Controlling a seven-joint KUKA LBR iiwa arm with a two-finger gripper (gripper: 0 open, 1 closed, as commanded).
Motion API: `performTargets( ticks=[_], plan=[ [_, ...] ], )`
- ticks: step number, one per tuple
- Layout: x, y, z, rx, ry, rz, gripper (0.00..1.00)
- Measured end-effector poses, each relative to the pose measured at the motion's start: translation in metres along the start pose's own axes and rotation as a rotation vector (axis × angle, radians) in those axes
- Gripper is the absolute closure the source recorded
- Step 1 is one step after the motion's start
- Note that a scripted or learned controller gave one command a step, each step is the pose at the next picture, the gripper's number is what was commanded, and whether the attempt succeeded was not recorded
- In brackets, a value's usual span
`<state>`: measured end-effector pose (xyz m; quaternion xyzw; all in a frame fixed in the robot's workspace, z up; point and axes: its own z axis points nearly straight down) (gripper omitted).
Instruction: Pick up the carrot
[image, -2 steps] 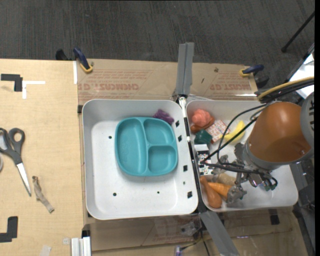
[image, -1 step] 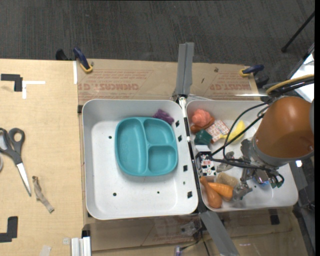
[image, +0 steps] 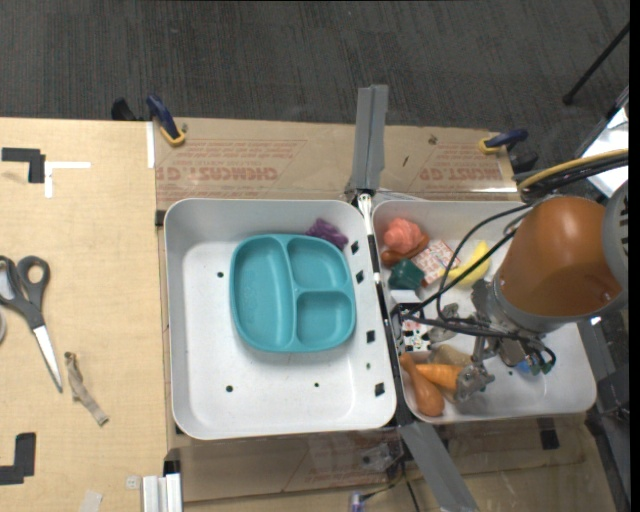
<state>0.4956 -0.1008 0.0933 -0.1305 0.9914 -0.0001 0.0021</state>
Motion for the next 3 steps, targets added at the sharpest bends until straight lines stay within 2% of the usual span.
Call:
performTargets(
  ticks=[1,2,3],
  plan=[
    [0.0,0.004,-0.02,0.0,-0.001,-0.35,0.0],
    [0.005,0.005,-0.009,0.006,-0.003,-0.306,0.0],
    [0.008,0.002,-0.001,0.003,-0.001,-0.275,0.0]
  ],
)
